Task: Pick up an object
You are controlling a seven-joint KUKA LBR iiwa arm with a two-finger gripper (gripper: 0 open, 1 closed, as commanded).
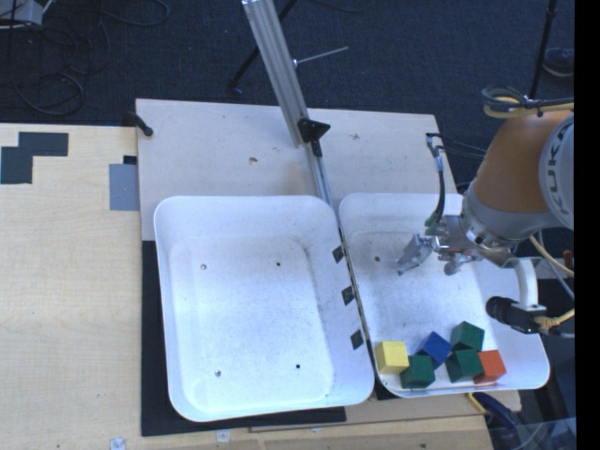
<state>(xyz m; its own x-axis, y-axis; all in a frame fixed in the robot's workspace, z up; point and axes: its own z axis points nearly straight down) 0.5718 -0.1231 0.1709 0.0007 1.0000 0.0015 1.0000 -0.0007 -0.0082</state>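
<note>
The gripper (424,254) hung over the middle of the right bin (394,228), its metal fingers spread apart with nothing between them, well short of the blocks. These lay clustered at the bin's near edge: a yellow block (392,355) on the left, a green block (418,371) just beside it, a blue block (436,347) behind that, two more green blocks (466,336) (463,364) and an orange-red block (489,366) at the right end. Several appeared to touch one another. They looked like small, rigid, light cubes, likely wood or foam, not fragile, with flat faces that should sit well between two fingers. The yellow block, with its left side free, seemed the easiest to take across opposite faces; the packed ones offered little room for a finger to enter. The bin floor was white, smooth and shallow-walled, so a nudged block could slide. The left bin (244,307) stood alongside, a slanted aluminium rail (281,73) rose behind, and dark carpet with cables lay beyond the bench (225,148).
</note>
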